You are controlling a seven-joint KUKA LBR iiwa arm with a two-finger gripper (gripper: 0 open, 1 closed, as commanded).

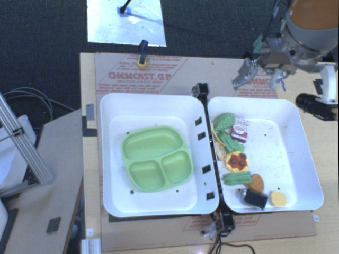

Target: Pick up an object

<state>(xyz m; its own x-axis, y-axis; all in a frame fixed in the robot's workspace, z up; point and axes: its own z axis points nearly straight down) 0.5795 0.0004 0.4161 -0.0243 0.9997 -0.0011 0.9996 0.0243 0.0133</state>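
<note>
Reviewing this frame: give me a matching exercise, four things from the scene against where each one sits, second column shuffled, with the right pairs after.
Things:
1. green divided tray
2. black block
3. gripper
4. pizza slice toy

Places:
A. near front edge of the right bin, beside a yellow round piece
B. above the bench, beyond the right bin's far rim
C. lying in the left bin
D. in the right bin's left part, among the green toy vegetables

Pairs: 1-C, 2-A, 3-B, 4-D
</note>
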